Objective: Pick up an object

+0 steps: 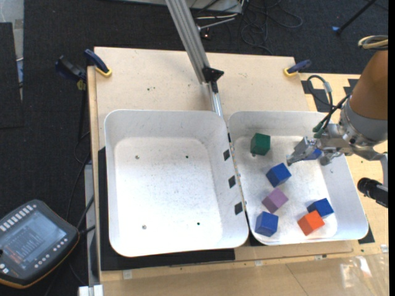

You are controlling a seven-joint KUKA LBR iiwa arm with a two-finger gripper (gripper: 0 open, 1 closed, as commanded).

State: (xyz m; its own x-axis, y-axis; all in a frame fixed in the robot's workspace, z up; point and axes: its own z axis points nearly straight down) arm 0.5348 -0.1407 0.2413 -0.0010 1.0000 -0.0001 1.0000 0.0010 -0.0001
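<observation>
The right bin [345, 193] holds several small cubes: a green one [260, 143] at the back, a blue one [278, 174] in the middle, a purple one [274, 199] below it, a blue one [266, 223] near the front, and an orange one [310, 222] touching another blue one [321, 207] at the front right. My gripper [297, 155] reaches in from the right over the bin, its tip pointing left, just up and right of the middle blue cube. Nothing shows between its fingers.
The left bin [163, 184] lies beside the right one. A metal pole [188, 32] slants down to the seam between the bins. Clamps [99, 63] sit at the board's back corners. A teach pendant [31, 242] lies at the lower left.
</observation>
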